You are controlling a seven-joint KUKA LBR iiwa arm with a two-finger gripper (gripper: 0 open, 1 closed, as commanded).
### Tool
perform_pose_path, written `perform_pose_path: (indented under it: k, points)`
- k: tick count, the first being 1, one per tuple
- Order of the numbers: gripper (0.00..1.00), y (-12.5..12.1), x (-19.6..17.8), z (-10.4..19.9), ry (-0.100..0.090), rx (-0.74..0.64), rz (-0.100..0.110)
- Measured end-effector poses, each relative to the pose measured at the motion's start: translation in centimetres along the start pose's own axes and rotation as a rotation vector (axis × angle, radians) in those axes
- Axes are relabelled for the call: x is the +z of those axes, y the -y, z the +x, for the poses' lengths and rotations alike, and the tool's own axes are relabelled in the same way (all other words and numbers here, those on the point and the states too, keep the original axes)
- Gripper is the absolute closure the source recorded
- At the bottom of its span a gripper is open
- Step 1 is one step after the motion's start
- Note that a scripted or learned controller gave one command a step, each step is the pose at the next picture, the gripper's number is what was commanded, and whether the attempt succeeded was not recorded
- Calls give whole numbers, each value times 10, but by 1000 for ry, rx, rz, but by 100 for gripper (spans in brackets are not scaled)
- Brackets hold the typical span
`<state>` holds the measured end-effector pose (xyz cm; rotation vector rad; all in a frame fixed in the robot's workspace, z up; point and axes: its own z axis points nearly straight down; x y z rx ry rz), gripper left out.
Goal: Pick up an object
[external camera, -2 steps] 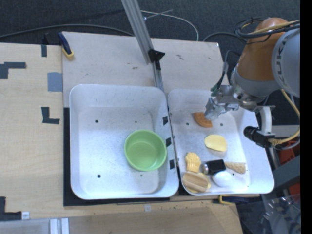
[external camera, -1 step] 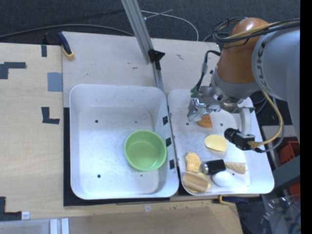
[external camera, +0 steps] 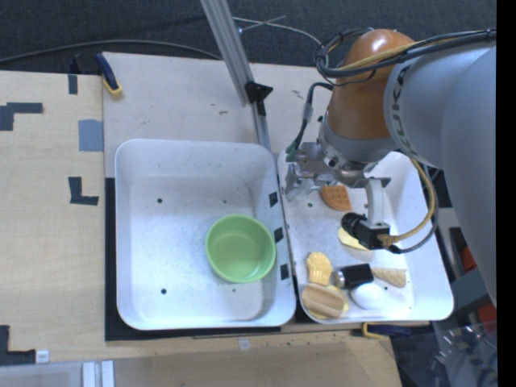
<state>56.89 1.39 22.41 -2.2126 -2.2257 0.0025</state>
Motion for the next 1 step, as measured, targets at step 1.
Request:
perform_pose_path:
  k: [1]
  points:
    - [100, -13, 8, 56, 0, -1, -1]
